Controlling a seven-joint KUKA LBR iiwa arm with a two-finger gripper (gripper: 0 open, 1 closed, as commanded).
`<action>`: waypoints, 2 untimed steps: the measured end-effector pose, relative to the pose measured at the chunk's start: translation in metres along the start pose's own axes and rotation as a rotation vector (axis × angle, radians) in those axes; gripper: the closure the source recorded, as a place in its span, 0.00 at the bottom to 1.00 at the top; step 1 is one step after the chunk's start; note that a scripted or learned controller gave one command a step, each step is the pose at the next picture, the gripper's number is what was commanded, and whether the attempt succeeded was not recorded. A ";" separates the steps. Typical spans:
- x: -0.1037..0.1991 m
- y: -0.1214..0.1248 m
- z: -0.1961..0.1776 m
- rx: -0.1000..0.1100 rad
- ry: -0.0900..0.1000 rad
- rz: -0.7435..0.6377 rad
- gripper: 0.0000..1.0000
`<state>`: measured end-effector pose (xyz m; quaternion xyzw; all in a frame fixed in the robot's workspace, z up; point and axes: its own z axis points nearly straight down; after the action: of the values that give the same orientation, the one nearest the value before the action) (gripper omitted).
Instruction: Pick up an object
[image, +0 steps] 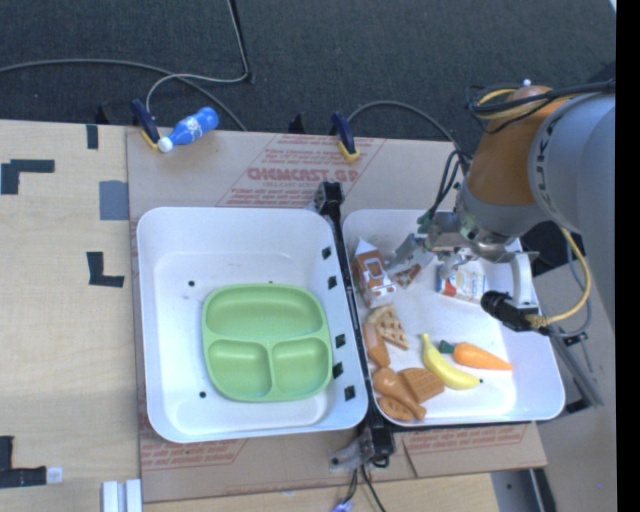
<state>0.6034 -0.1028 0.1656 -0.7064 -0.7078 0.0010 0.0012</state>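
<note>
Beside claw (408, 255): brown-white carton (372, 276), lying flat.

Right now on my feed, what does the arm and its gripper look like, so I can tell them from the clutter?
The arm is a thick rounded grey body with an orange band above the wrist. Below it sits the gripper, a small grey metal assembly. A black cylindrical fitting sticks out near the wrist, and yellowish and black cables loop along its side.

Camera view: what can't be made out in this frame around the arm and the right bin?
- Pincer: small and blurred; open or shut unclear.
- Red-and-white carton: partly covered by the wrist, label unreadable.
- Brown toy foods at the white right bin's near edge: overlapping, too small to identify.
</note>
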 end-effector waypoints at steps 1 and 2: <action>0.001 0.027 0.041 -0.025 -0.010 0.005 0.00; -0.005 0.033 0.047 -0.021 -0.017 0.008 0.00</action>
<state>0.6366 -0.1080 0.1182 -0.7091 -0.7050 -0.0002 -0.0122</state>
